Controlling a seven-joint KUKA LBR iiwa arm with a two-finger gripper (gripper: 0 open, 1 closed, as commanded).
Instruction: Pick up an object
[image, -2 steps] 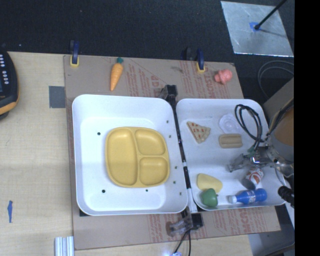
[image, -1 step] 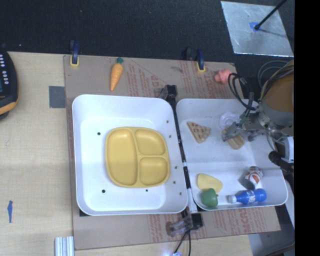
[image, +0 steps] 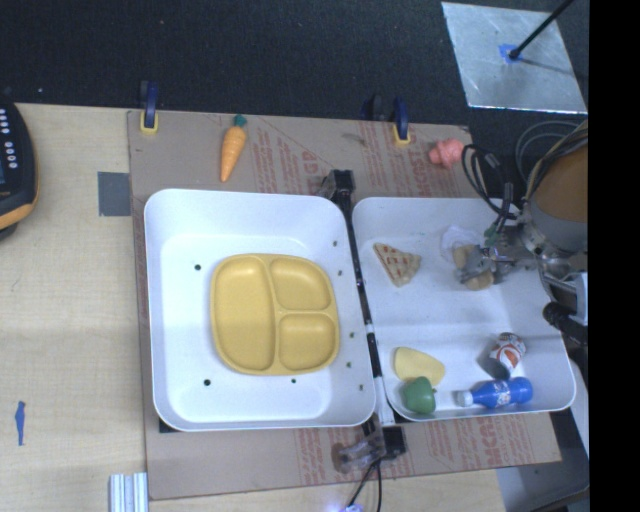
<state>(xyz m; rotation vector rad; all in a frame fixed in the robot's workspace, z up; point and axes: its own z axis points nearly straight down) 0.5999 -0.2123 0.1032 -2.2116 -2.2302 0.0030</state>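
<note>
Right bin (image: 430, 215) | jaws (image: 478, 268) over small tan lumpy object (image: 476, 279)

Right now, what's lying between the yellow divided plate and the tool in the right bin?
In the camera view, a toast-like wedge lies between the yellow divided plate and the tool.

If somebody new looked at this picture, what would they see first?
Probably the big yellow divided plate, sitting alone in the middle of the left bin. Next, the grey arm's gripper reaching into the upper right of the right bin, down by a small tan object. A toy carrot lies outside the bins, on the board above the left one.
</note>
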